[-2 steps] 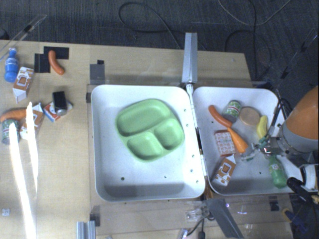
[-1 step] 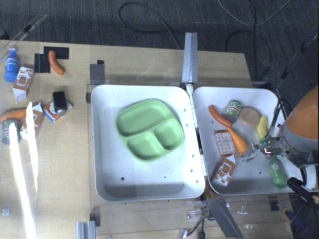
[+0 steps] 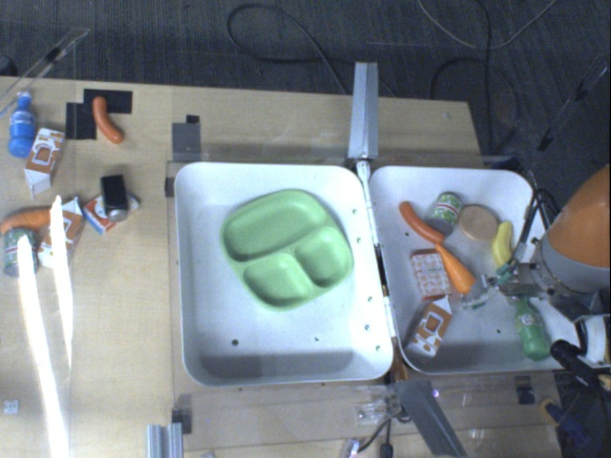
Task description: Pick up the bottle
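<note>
Gripper (image 3: 516, 289) above green bottle (image 3: 532, 334); right bin (image 3: 401, 194), near carrot (image 3: 456, 270)

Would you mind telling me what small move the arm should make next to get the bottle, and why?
Probably a short shift toward the right bin's near right corner, then straight down. The gripper sits just up-left of the green bottle, which lies flat and free there, apart from the carrot and the banana.
</note>
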Robot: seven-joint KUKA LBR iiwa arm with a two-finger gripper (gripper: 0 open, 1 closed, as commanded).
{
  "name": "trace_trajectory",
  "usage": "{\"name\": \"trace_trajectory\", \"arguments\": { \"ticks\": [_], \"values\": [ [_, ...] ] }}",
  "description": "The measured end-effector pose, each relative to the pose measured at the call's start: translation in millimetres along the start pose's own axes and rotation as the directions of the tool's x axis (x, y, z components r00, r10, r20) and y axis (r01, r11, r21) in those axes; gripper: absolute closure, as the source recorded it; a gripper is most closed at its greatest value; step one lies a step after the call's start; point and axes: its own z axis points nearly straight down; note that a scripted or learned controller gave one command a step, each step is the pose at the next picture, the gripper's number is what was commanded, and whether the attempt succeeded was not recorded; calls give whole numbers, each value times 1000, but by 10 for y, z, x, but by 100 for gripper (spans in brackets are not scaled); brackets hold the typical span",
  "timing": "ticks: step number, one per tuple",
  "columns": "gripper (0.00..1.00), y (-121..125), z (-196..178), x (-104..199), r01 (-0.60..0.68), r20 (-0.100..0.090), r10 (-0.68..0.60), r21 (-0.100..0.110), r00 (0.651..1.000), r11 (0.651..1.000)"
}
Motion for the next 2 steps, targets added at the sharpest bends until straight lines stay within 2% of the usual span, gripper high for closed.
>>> {"name": "trace_trajectory", "arguments": {
  "ticks": [1, 2],
  "values": [
    [0, -83, -412, -75, -19, 8, 19, 19, 1000, 1000],
    [0, -97, -802, -126, 48, 14, -48, 21, 999, 999]
  ]
}}
